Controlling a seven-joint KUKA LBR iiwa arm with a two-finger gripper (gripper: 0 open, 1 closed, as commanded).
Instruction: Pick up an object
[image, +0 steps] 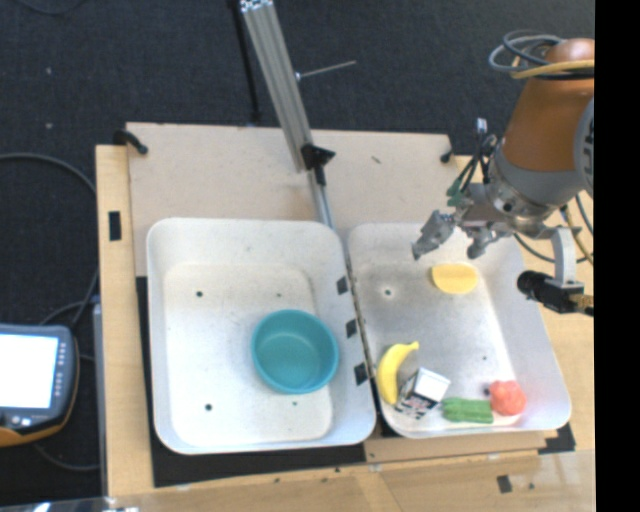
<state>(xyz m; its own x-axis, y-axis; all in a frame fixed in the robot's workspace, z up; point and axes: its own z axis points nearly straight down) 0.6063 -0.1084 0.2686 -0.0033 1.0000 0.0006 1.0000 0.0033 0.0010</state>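
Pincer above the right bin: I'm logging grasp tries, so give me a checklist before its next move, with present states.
1. Pincer fingers spread: ok, open.
2. Nothing between the fingers: ok.
3. Nearest target, yellow disc, unobstructed: ok.
4. Pincer centred over the disc: not ok, it sits toward the far rim.
5. Disc apart from banana: ok.
6. Height above the right bin floor: cannot tell.
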